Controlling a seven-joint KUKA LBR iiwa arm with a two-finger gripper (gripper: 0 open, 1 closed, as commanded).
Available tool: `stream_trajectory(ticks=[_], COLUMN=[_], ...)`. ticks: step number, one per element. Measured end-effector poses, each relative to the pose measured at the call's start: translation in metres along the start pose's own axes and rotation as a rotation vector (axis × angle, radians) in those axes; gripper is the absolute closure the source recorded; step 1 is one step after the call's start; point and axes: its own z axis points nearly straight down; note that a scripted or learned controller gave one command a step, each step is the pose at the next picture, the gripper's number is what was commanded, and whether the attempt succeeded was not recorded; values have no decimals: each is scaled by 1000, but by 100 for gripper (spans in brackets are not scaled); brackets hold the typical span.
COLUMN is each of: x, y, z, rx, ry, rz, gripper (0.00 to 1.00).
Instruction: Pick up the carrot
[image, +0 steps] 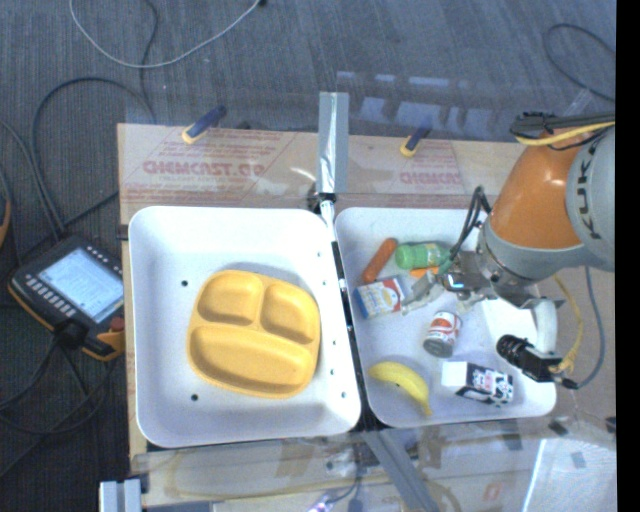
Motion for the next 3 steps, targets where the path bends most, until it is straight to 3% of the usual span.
stream_trajectory(ticks=[1,2,3], x=[-42,-76,-102], y=[42,85,133], z=[24,79,94], rx=[0,0,52], ry=[0,-2,24], rz=[64,269,37], gripper=[0,0,0])
